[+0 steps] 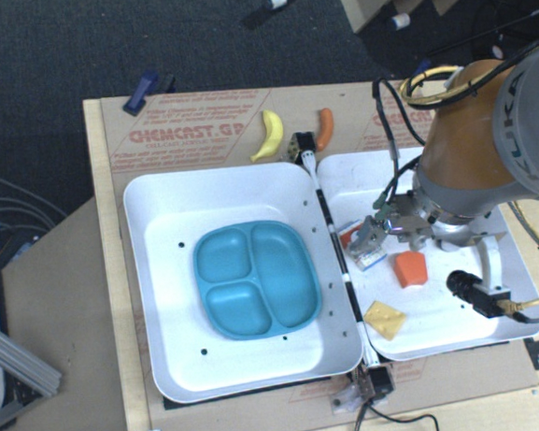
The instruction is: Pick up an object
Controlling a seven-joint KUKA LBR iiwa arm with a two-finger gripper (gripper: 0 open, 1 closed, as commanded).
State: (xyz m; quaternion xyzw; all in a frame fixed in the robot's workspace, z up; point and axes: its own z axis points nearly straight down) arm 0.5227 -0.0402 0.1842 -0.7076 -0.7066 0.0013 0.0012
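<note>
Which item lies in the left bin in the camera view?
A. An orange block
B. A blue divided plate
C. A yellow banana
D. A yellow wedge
B: the blue divided plate lies in the left bin, while the orange block and yellow wedge lie in the right bin and the banana rests on the bench behind.

Overhead view of a two-bin bench (115, 270)
One fixed camera looks down at a slant from moderate height, taking in the left bin (170, 359), the right bin (431, 341) and the arm (478, 135) entering from the right.
</note>
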